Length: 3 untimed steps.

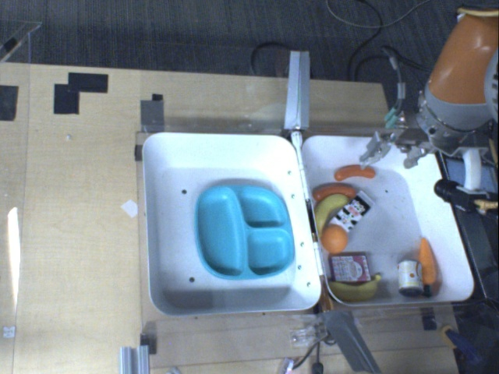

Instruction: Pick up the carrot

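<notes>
The carrot (pixel 426 259) is a small orange piece with a dark tip, lying near the front right corner of the right bin (pixel 444 209), beside a small white can (pixel 408 277). My gripper (pixel 392 152) hovers over the far edge of the same bin, well behind the carrot. Its fingers (pixel 373 149) are spread open with nothing between them. The arm's orange band (pixel 461 49) rises at the upper right.
In the right bin's left half lie two orange sausages (pixel 355 173), a banana (pixel 330 208), an orange (pixel 334 240), a black-and-white box (pixel 355 212), a red box (pixel 349 268) and a second banana (pixel 355 289). The left bin (pixel 168 170) holds a blue divided tray (pixel 244 231).
</notes>
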Motion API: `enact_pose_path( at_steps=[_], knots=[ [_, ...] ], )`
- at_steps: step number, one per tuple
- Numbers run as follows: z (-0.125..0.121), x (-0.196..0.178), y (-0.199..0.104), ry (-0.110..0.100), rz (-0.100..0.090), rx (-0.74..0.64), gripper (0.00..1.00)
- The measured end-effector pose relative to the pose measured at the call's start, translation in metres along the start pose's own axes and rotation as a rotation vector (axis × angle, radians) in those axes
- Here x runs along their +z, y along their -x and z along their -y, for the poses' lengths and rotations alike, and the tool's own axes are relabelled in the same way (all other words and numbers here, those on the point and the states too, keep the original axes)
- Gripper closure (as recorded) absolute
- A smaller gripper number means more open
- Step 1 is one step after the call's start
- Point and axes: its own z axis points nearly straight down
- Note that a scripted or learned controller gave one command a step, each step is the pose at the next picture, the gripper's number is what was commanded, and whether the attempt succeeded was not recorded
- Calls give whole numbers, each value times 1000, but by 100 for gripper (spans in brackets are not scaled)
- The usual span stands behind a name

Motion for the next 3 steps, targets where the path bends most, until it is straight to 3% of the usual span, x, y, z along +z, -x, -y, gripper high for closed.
enact_pose_path(
  at_steps=[1, 2, 3],
  knots=[
    [93, 7, 16, 1, 0, 39, 0],
    [125, 101, 61, -2, -1, 60, 0],
    [117, 147, 90, 19, -3, 20, 0]
  ],
)
